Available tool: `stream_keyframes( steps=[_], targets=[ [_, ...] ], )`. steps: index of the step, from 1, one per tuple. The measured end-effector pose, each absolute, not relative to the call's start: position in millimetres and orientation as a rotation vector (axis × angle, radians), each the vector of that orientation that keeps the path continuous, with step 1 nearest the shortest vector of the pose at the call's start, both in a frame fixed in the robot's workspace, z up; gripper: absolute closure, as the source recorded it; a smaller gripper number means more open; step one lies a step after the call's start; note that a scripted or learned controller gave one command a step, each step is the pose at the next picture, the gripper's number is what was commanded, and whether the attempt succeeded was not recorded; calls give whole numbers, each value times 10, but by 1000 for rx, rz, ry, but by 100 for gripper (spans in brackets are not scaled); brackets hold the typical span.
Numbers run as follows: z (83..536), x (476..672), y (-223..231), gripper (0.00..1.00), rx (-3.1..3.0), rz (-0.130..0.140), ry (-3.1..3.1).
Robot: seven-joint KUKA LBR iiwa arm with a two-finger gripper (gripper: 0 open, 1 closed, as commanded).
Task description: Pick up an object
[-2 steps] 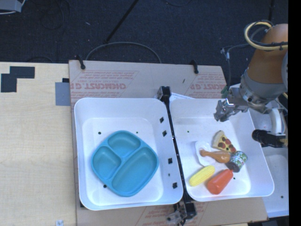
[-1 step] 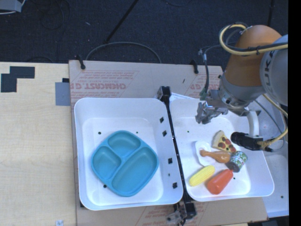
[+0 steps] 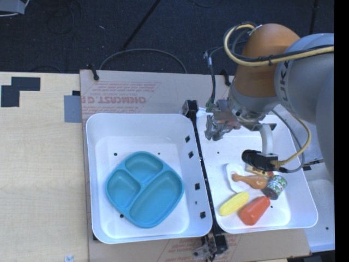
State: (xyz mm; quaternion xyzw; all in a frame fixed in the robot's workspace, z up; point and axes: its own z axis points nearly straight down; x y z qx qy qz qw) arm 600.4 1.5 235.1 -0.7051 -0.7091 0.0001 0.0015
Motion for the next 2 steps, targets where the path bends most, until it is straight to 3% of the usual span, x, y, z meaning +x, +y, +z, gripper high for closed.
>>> stream_keyframes(
  steps=[2],
  targets=[
    [2135, 6131, 1070, 100, -2214, 2, -2225]
  ],
)
